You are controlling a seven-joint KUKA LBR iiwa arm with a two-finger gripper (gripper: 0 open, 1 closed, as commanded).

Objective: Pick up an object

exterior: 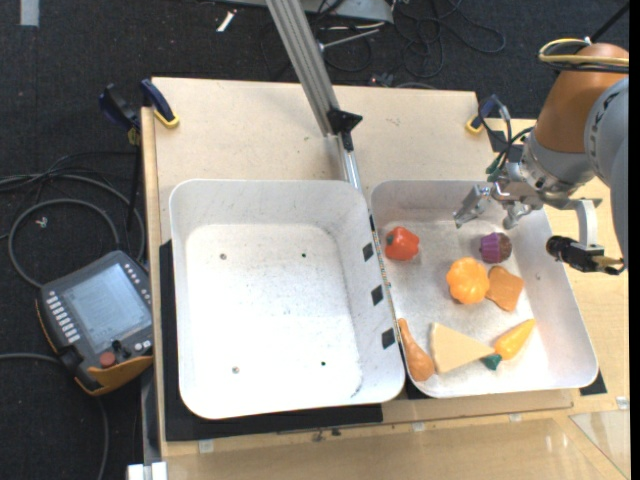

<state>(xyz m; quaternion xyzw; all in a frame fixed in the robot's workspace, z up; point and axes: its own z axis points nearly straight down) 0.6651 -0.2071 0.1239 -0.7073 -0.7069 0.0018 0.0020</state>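
The right bin [560,368] holds several toy foods: a red pepper [401,243], a purple piece [494,247], a yellow-orange pepper [466,280], an orange block [505,290], a pale cheese wedge [458,348], a long carrot [415,351] and a small orange carrot with a green end [512,340]. My gripper [492,214] hangs over the far part of this bin, just above and behind the purple piece. It is open, its fingers spread apart with nothing between them.
The left bin [185,268] lies beside the right one. A metal pole [305,58] slants from the bins' shared far edge toward the top. A teach pendant [98,313] lies on the floor at left.
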